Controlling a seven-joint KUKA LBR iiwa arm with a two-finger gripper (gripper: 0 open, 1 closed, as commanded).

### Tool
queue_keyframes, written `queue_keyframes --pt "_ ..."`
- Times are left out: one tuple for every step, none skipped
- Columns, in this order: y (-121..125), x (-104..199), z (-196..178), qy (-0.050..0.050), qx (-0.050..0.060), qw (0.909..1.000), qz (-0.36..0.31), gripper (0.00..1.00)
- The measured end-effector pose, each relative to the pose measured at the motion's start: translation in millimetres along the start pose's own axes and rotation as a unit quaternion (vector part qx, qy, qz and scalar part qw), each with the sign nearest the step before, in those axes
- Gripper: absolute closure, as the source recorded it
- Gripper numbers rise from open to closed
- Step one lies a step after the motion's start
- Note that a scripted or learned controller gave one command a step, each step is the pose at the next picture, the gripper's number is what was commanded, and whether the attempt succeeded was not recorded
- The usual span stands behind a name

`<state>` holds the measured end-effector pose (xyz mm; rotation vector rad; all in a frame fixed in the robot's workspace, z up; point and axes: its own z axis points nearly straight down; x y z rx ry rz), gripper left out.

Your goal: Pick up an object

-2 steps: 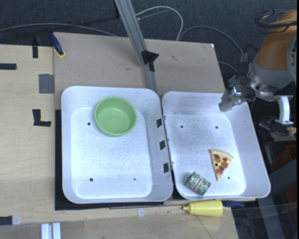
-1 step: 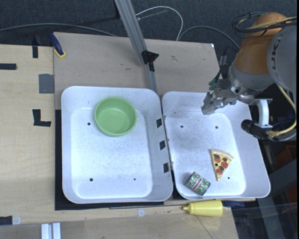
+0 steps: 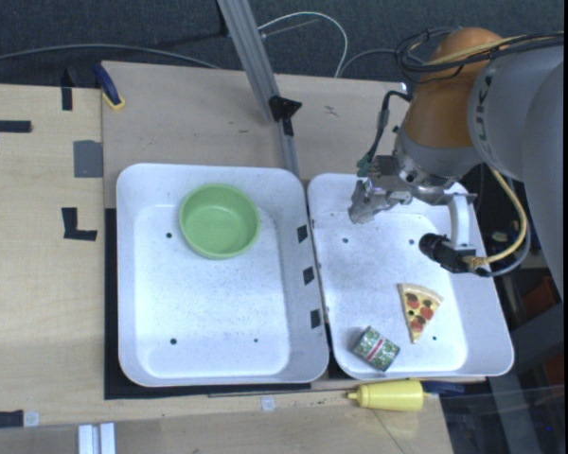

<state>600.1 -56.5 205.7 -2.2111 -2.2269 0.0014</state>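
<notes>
My gripper (image 3: 362, 208) hangs over the far left corner of the right bin (image 3: 360, 272), pointing down, with nothing seen between its tips. A toy pizza slice (image 3: 418, 310) lies on the bin floor toward the near right. A small green can (image 3: 375, 347) lies on its side near the bin's front edge. A green bowl (image 3: 219, 220) sits in the far part of the left bin (image 3: 208, 329).
A yellow mustard bottle (image 3: 390, 395) lies on the bench just outside the right bin's front rim. A grey pole (image 3: 256, 55) slants up from between the bins at the back. Cables loop behind the arm.
</notes>
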Motion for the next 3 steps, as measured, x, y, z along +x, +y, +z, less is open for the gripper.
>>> queue_keyframes --pt "4 49 -15 0.000 -0.002 1.0000 0.000 1.00" --pt "-2 93 -18 0.000 -0.001 1.0000 0.000 1.00" --pt "7 153 -15 0.000 -0.001 1.0000 -0.001 1.00"
